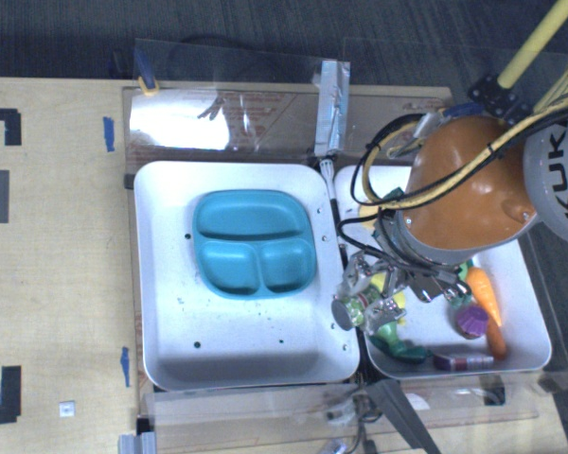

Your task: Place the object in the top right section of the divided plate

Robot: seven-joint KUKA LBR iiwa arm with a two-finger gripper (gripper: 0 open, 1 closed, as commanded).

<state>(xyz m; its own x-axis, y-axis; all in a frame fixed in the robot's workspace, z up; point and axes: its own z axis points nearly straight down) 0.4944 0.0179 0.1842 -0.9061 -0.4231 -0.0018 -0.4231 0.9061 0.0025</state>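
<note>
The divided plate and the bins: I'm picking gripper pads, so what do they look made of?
The divided plate looks like moulded plastic: uniform teal, rounded ridges, soft satin sheen. The left bin and right bin look like smooth white plastic with rounded corners, though painted metal can't be ruled out.

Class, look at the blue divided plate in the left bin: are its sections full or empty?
Empty. The blue divided plate shows bare blue in all three sections; the carrot lies in the right bin.

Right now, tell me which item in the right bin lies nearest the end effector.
The green item, right beneath the end effector; the carrot and purple piece lie farther right.
</note>
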